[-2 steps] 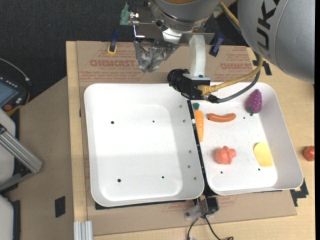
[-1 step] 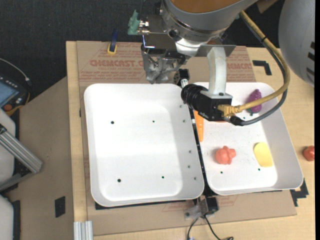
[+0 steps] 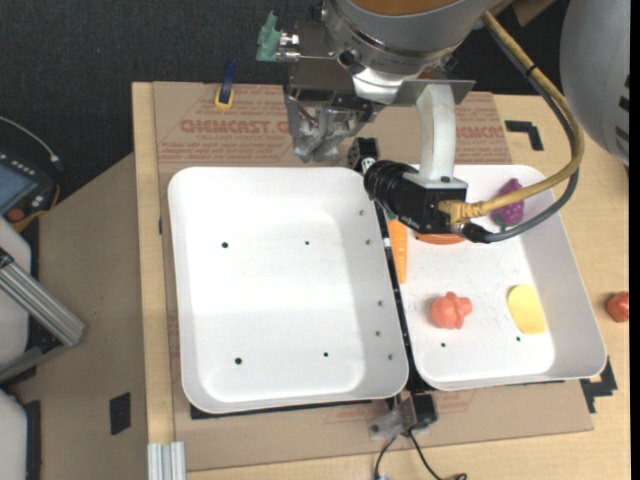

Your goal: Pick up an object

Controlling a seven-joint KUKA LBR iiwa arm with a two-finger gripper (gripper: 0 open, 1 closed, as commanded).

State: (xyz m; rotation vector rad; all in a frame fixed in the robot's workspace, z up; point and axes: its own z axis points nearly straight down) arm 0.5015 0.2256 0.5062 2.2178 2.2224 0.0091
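**Pincer parked beyond the bins, every candidate off to one side**

The left bin (image 3: 200, 268) spreads below and to the left of the pincer (image 3: 320, 136). A descent on that side would meet only white plastic floor, so a wrong target point there wastes the try.

The pincer itself hangs over the brown cardboard (image 3: 190, 118) just past the far rim of the bins. Its metal tip is blurred under the wrist, and I cannot tell whether it is open or closed. Nothing can be seen held in it.

Below and slightly right of the pincer, the carrot (image 3: 398, 251) lies in the right bin (image 3: 560, 268), tight against the wall that the two bins share. It is the nearest pick, but probably the riskiest. A descent could catch the double rim, or push the carrot harder against the wall and not get around it.

Further right and lower, the red lump (image 3: 451, 309) sits in open floor. It looks rounded and may squirt out of a closing grip.

The purple piece (image 3: 511, 200), right of the pincer, is partly behind the yellow cable (image 3: 560, 168) and the black mount (image 3: 410, 196). The cable could drag across it during a reach.

The yellow piece (image 3: 526, 308) lies low and flat, so a shallow descent may close above it.

Farthest right, an orange piece (image 3: 620, 306) rests outside the bin, likely beyond a sensible reach.
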